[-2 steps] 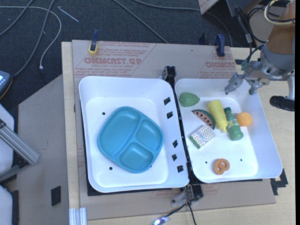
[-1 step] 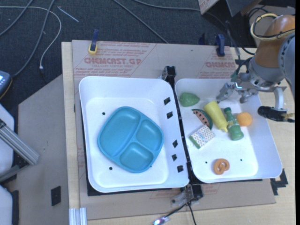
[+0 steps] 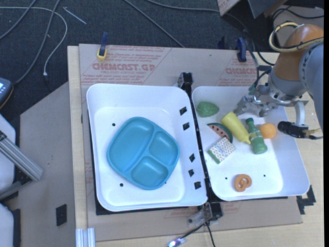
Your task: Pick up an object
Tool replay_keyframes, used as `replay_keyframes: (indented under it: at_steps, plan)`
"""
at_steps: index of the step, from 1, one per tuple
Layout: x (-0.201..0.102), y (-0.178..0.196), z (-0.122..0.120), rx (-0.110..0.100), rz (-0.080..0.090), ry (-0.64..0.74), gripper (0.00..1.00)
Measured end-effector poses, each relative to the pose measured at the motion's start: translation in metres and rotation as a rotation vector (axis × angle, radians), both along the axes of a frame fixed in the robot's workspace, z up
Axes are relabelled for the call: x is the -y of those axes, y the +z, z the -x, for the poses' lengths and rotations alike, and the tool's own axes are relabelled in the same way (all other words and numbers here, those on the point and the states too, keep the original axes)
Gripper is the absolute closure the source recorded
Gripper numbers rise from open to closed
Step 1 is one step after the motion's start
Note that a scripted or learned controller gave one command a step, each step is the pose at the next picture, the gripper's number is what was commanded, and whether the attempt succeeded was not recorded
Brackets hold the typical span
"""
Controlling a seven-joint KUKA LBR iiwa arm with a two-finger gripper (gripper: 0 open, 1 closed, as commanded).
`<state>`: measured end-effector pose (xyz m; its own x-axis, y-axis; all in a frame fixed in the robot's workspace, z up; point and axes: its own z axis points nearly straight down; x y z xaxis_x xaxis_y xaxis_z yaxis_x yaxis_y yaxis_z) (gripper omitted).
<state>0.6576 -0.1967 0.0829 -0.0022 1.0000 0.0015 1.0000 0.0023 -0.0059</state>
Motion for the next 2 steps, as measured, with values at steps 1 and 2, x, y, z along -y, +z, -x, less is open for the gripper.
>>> replay_keyframes:
  at_steps: [1, 2]
  plan:
    - [0.0, 0.014, -0.002, 0.005, 0.002, 0.002, 1.0]
    - [0.005, 0.058, -0.003, 0.012, 0.004, -0.002, 1.0]
